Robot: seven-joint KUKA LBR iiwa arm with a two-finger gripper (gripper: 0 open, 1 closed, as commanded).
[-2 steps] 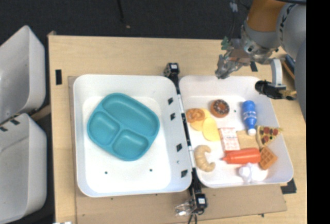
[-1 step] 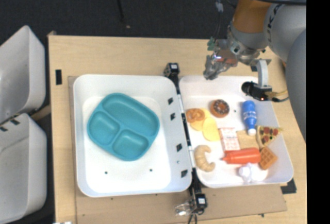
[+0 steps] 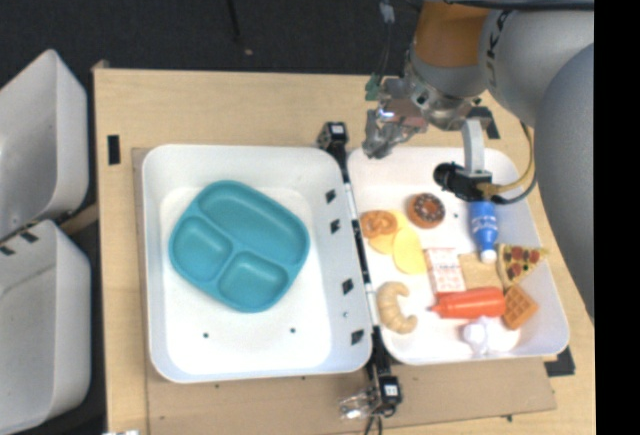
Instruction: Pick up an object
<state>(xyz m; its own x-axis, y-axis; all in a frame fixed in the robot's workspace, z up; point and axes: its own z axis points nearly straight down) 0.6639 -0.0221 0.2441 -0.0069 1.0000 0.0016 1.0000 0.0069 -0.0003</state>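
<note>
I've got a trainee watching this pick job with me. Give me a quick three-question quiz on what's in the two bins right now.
1. True or false: the teal divided plate lies in the right bin.
2. Which item lies closest to the divider between the bins: A) croissant, B) waffle, C) blue bottle?
3. Fill in: the tool hangs over the right bin's ____ corner, far or near.

Key: 1 false, it lies in the left bin; 2 A; 3 far.
</note>
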